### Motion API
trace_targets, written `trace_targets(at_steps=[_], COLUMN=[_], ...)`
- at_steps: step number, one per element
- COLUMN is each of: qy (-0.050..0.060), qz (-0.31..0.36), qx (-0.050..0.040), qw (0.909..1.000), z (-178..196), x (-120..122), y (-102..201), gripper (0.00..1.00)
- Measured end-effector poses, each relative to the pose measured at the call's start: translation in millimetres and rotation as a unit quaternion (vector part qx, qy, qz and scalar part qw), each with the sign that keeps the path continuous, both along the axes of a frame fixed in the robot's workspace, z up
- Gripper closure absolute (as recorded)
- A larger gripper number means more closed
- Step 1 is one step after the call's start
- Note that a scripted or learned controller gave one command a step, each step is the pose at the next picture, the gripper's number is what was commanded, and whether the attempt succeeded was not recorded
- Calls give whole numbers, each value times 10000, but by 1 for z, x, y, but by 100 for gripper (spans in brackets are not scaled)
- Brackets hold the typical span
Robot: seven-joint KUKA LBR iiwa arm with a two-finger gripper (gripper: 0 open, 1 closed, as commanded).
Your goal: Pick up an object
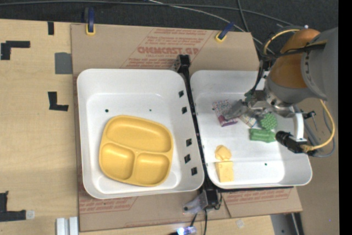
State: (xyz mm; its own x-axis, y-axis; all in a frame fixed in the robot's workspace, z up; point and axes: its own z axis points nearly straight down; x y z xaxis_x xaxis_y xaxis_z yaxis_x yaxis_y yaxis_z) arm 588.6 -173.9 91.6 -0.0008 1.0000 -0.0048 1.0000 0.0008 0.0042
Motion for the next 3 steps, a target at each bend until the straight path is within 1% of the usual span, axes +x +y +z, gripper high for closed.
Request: trace_targets(at_steps=[1, 2, 3], qy=[-55, 1, 4], qz=[8, 6, 3], qx=[-1, 18, 19], qw=[10000, 10000, 10000], z=[17, 80, 126], x=[4, 4, -3], y=[1, 4, 7], gripper=[100, 100, 100])
